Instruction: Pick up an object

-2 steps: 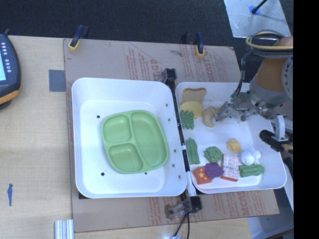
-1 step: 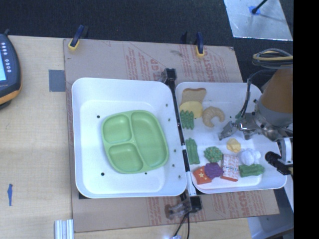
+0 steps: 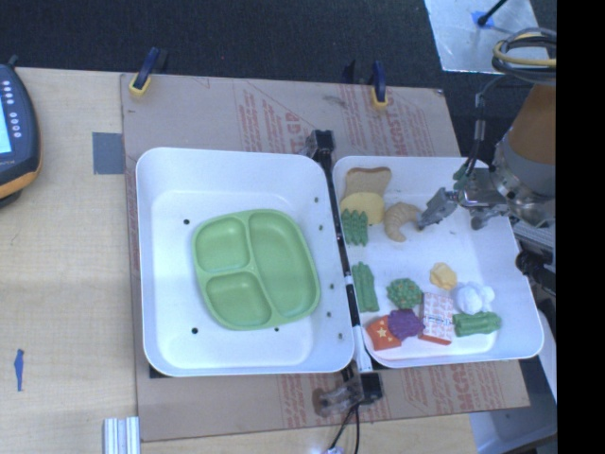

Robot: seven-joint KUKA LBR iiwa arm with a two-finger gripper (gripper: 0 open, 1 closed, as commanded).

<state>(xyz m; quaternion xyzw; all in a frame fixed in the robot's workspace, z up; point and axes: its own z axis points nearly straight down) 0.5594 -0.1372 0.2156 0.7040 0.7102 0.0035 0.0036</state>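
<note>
My gripper (image 3: 461, 212) hangs over the upper right part of the right bin (image 3: 492, 244), its two grey fingers spread open with nothing between them. Its left finger (image 3: 437, 208) is just right of a tan croissant (image 3: 400, 218). Other toy foods lie in this bin: a toast slice (image 3: 367, 179), a yellow piece (image 3: 362, 206), a green ridged piece (image 3: 354, 227), a green pod (image 3: 365, 288), broccoli (image 3: 405, 293), purple grapes (image 3: 406, 324), a red star piece (image 3: 380, 334), a white-red packet (image 3: 437, 314), a small yellow piece (image 3: 442, 275), a white piece (image 3: 473, 298) and a green vegetable (image 3: 475, 324).
The left bin (image 3: 165, 253) holds a green divided plate (image 3: 255, 269). A black divider bar (image 3: 338, 244) runs between the bins. Blue clamps (image 3: 378, 83) pin the cardboard at the back. A handheld pendant (image 3: 14, 130) lies at the far left.
</note>
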